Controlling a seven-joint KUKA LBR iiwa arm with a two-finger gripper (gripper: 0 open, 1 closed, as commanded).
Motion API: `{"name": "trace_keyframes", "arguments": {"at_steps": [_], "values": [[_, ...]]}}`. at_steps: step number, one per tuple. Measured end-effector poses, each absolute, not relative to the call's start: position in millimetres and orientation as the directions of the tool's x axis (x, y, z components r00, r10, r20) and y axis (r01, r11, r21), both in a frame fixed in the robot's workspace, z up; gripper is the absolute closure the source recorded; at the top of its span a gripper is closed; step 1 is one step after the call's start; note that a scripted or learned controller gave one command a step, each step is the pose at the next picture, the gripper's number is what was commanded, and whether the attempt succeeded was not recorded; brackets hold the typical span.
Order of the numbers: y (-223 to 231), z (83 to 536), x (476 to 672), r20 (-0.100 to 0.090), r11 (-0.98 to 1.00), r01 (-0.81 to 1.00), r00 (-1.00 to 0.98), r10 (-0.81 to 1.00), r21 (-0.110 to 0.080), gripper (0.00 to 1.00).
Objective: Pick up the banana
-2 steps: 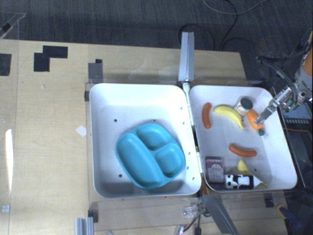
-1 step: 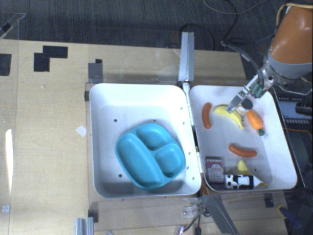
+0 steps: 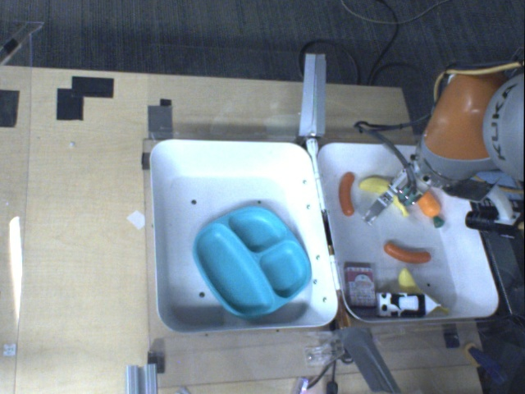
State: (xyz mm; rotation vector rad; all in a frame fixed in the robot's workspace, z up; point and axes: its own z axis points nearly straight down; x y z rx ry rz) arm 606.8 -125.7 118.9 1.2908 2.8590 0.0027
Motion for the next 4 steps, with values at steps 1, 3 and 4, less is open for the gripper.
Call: {"name": "trace_keyframes", "arguments": {"at_steps": [1, 3, 4], "values": [[-157.9, 88.9, 632.3, -0.011, 0.643, 0.766, -0.643, 0.766, 0.009, 0.0], [-131.2, 275.8, 653.6, -0.007, 0.49, 0.872, -0.49, 0.872, 0.008, 1.0], [-123.1, 353.0, 670.1, -0.005, 0.393, 0.919, -0.393, 0.919, 0.007, 1.0]]}}
